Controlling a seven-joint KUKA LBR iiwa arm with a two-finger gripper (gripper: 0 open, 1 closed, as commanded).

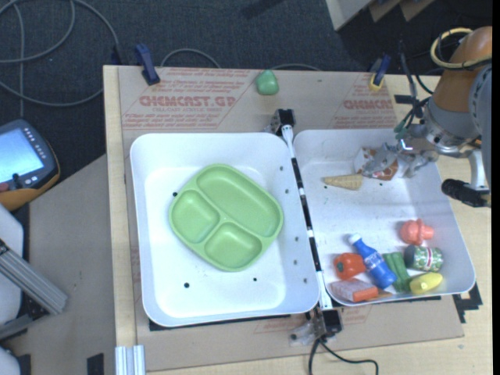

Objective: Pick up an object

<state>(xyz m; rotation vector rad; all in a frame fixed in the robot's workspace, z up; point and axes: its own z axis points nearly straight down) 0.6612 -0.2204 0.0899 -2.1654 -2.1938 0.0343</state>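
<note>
Right bin (437,201), contents: a toy ice-cream cone (344,181) lying flat near the far end. Clustered at the near end are a blue bottle (373,262), a red pepper (349,266), an orange-pink toy (416,231), a green can (423,258), a yellow piece (422,283) and a pink slab (353,291), most of them touching.

Left bin (156,170): one green divided plate (226,217).

Bench (195,100): a small green ball (267,83) at the far edge.

Claw (380,165): low over the right bin's far end, just beside the cone's wide end. Whether it is released or clenched cannot be told; a small reddish blur sits there, unidentifiable.

Handling note: the cone is the likely target. It lies alone, so straddle its wider part, descend to the bin floor and close squarely; the taper may let it squirt out.
</note>
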